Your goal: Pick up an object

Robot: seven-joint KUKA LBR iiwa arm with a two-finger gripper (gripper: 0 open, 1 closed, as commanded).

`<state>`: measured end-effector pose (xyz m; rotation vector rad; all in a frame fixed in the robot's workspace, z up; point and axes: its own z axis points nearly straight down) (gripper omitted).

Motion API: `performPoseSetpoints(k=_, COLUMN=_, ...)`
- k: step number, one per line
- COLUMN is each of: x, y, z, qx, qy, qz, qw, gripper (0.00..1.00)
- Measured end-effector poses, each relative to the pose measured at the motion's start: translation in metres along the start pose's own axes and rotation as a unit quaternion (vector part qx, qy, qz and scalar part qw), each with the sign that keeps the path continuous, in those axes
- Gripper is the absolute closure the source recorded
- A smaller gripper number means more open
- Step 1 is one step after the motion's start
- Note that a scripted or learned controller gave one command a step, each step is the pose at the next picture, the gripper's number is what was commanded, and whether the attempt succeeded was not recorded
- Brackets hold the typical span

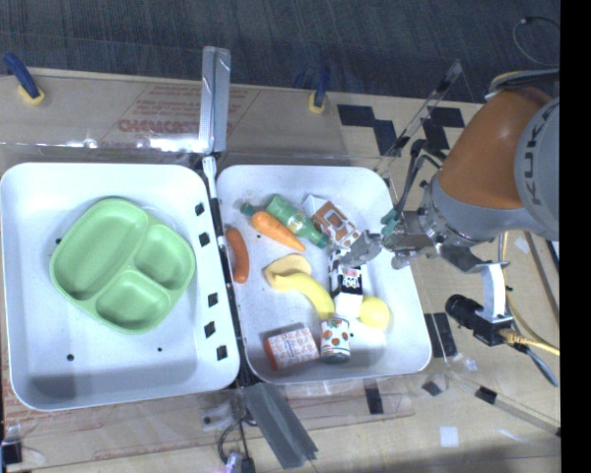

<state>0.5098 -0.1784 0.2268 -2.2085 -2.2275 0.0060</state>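
I am reaching in from the right, my grey arm with its orange band hanging over the right edge of the bench. The bench is carrying two shallow white bins side by side. The left bin is holding a green divided plate, which is lying flat and taking up most of the floor there.

The right bin is holding all the small things, crowded together. A yellow banana is lying across the middle, with a pale yellow slice touching its upper end. Above them an orange carrot is lying beside a green bottle, the two just touching along their lengths. A brown snack packet is sitting to the right of the bottle. A reddish sausage is lying upright along the bin's left wall, apart from the rest. Near the front wall a red-and-white packet is lying next to a small can, and a lemon is resting just to the right of the banana's lower end.

My gripper is hovering low at the right side of this bin, over a small black-and-white carton that is standing between the snack packet and the lemon. Whether my jaws are apart or together I cannot tell from here; they are blurring into the clutter under them.
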Motion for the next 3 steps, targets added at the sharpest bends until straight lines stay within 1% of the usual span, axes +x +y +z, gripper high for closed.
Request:
performPoseSetpoints(k=1, x=-0.023, y=0.036, z=0.136, qx=-0.001, qy=-0.001, qz=0.081, qw=0.9967, gripper=0.0)
performPoseSetpoints(k=2, x=-0.023, y=0.037, z=0.129, qx=-0.001, qy=-0.002, qz=0.079, qw=0.9969, gripper=1.0)
performPoseSetpoints(k=3, x=-0.004, y=0.024, z=-0.016, qx=-0.001, qy=0.0, qz=0.044, qw=0.999, gripper=1.0)
